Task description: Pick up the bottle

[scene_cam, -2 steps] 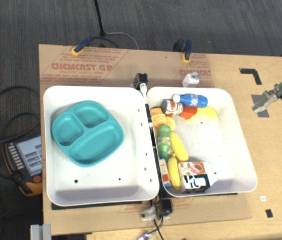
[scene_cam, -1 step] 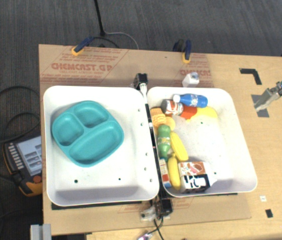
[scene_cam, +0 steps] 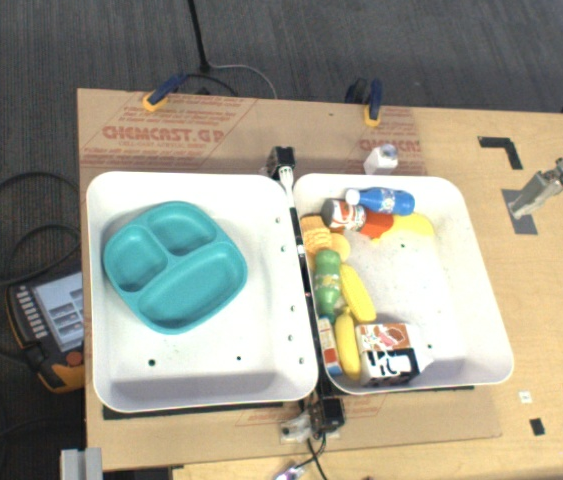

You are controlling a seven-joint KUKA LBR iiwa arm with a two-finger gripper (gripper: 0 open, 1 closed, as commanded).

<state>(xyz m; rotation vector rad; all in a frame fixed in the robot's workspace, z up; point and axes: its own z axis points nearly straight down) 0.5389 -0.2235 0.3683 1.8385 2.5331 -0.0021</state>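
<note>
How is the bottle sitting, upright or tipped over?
Tipped over: the bottle lies on its side along the right bin's far edge.

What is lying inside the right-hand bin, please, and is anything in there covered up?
The right bin holds a blue bottle, a small brown jar, an orange piece, a banana and a printed carton. They overlap along the left wall, hiding whatever lies beneath.
</note>
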